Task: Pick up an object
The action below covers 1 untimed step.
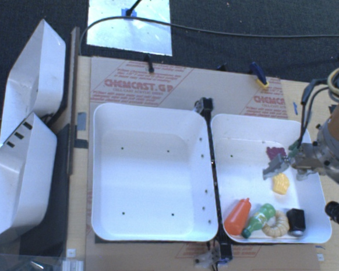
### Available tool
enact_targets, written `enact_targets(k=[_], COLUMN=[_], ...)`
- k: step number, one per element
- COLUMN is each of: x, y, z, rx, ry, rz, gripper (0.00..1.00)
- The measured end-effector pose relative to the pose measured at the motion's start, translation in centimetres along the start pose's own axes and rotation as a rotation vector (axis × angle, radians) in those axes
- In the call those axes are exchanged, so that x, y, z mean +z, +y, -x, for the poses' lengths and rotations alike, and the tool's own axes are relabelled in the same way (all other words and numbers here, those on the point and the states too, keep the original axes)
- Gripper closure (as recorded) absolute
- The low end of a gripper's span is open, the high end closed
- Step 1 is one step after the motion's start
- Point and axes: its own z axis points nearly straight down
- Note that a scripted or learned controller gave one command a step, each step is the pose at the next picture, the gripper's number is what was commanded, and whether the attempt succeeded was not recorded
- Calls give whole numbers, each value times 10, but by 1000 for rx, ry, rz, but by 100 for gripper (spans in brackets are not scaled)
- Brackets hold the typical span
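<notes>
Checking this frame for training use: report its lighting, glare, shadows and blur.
Camera view: even, soft overhead light; the white bins are bright but keep their rim detail. Strong glare on the metallic sheet at top. Faint shadows under the orange bottle and green bottle. The pincer looks slightly soft beside the yellow object; the purple item is too small to identify.

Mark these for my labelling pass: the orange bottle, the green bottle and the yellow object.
orange bottle (237, 217): camera view, middle of its body.
green bottle (260, 220): camera view, middle of its body.
yellow object (281, 183): camera view, its centre.
</notes>
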Motion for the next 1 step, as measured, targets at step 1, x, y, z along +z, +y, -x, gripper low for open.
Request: enact_targets(k=[1], x=[5], y=[51], z=[-43], rx=[-4], ry=[1], rz=[0], gripper=[0])
